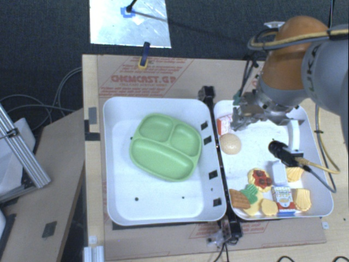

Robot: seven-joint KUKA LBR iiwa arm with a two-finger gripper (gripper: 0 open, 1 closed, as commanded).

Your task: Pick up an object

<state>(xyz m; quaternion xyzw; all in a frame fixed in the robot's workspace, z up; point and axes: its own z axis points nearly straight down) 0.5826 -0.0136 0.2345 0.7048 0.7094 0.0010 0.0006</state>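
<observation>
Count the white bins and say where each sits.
2. The left bin holds a green plate; the right bin holds toy food. None looks hidden.

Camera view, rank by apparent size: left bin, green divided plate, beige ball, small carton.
1. left bin
2. green divided plate
3. beige ball and small carton: these look about alike, so I am not ranking them.
</observation>
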